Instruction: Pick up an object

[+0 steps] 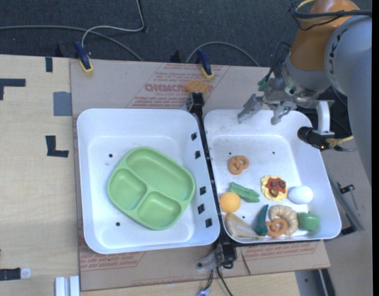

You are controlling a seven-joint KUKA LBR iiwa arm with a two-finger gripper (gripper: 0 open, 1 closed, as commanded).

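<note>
Nearest us, in the right bin (313,165), we see toy foods crowded along the front: an orange ball (229,202), a white egg (300,195), a small pizza (274,187) and a green bean pod (245,192). A pretzel (238,164) lies farther back, alone. Beyond it the claw (262,112) hovers over the bin's far rim, fingers spread apart, grasping nothing, well apart from the pretzel.

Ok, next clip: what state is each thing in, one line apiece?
Two-finger gripper: jaws spread open, holding nothing, above the right bin's far rim.
Green three-compartment plastic plate: flat in the left white bin, nothing on it.
Small brown pretzel: lying alone on the right white bin floor.
White egg: on its side.
</note>
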